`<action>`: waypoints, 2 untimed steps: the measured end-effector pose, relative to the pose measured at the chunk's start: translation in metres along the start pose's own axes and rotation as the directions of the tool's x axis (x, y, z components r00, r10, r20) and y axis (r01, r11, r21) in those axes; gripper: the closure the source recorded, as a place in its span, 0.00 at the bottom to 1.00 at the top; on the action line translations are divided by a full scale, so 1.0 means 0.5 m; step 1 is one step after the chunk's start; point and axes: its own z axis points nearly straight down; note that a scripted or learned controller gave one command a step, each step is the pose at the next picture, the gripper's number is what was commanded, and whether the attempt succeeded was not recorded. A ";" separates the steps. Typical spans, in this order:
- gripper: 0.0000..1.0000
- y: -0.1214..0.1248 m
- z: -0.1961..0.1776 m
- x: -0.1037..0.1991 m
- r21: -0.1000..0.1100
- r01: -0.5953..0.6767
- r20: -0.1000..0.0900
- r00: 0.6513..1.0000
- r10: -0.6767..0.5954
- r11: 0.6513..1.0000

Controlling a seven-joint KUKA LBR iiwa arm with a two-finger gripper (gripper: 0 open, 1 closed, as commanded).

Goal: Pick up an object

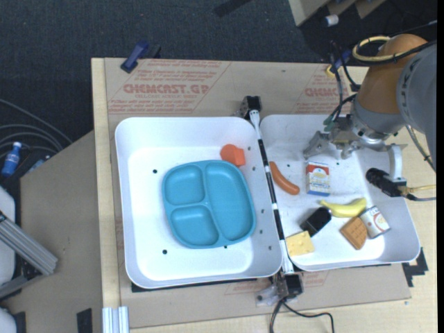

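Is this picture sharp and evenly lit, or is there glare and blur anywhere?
Camera view: light is soft and even, with only faint shadows under the blue tray and the banana. The white bins look bright but not blown out. Small items such as the carton are slightly soft, their print unreadable. The gripper looks a little blurred.

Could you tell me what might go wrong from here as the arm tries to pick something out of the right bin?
The banana, black block, cheese wedge and cracker lie crowded together, so a grab there could catch two or nudge neighbours. The hot dog lies close to the bin's left wall, leaving little room. The pincer sits near the small carton and may bump it.
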 end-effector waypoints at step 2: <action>1.00 0.059 -0.001 0.110 -0.001 0.001 0.000 1.000 -0.001 1.000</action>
